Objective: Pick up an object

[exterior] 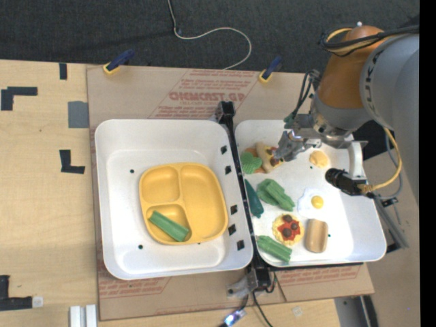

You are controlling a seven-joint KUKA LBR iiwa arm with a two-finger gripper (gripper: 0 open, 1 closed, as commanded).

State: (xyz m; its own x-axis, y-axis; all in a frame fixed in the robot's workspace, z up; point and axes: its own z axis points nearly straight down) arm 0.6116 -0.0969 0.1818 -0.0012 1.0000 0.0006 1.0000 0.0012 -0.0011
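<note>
The right bin [371, 247] holds several toy foods. These include a small brown and yellow piece [264, 151], a light green piece [250, 163], a leafy green piece [276, 193], a dark green pod [253, 198] and a yellow lump [317, 159]. There is also a fried egg [316, 201], a tart with red topping [289, 228], a bread roll [315, 236] and a green bean [274, 248]. My gripper [281, 152] is low in this bin's back left part, its tip right beside the brown and yellow piece.
The left bin [109, 182] carries a yellow divided plate [197, 189] with a green pod [169, 225] in its front compartment. A black divider [235, 176] separates the bins. The grey arm with its orange band [344, 80] crosses the right bin's back right corner.
</note>
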